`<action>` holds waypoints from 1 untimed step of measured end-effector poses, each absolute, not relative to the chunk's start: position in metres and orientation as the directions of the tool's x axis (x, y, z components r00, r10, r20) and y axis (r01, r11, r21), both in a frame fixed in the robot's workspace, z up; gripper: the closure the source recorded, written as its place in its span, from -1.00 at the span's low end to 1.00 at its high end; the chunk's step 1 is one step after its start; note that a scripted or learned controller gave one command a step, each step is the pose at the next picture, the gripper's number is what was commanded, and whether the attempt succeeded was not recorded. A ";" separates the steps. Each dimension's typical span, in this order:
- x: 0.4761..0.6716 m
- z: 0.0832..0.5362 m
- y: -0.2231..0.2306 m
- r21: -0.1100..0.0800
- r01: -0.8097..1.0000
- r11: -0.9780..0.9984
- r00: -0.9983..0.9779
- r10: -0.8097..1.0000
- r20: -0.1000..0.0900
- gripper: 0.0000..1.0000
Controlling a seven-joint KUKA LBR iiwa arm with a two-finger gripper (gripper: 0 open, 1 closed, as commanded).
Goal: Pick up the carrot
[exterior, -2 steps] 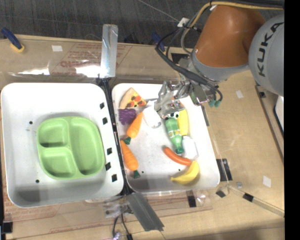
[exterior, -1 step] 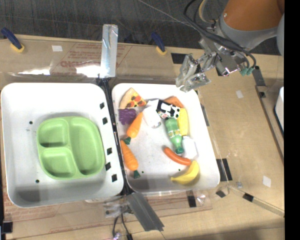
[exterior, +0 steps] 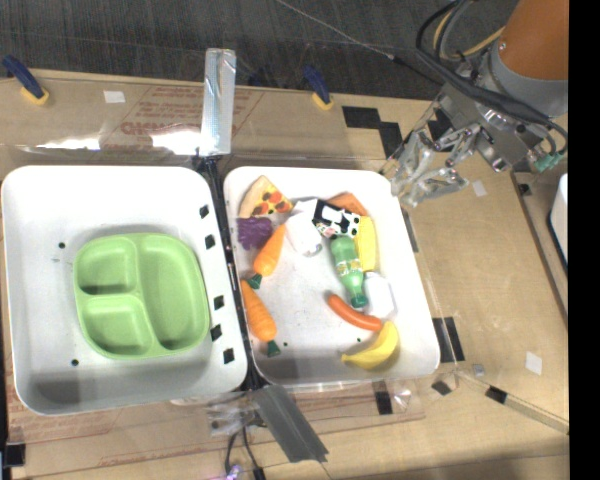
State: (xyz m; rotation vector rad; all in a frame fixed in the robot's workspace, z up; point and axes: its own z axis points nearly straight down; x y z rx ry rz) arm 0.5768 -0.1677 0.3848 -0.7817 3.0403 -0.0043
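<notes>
A tan counter carries two shallow white bins side by side, with dark flooring beyond its far edge. The left bin holds a light green divided plate with three compartments, all of them bare. The right bin is crowded with toy food. Near its far left corner lies a pizza slice, and just below that a purple piece. A carrot lies at a slant touching the purple piece, its green end toward the near side. A second carrot lies close to the bin's left wall, nearer the front, with its dark green stem pointing to the front. Toward the middle stands a small black-and-white carton, with a green bottle lying below it and a yellow corn-like piece beside the bottle. An orange-red chili-shaped piece lies near the front, and a banana curves at the front right corner. The pincer hangs outside the right bin, just beyond its far right corner, with nothing between its fingers; I cannot tell whether those fingers are apart or together.
</notes>
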 end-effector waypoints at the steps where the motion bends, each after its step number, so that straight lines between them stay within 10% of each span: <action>1: 0.512 0.332 -0.212 -0.001 -0.686 0.727 -0.727 -0.686 0.000 1.00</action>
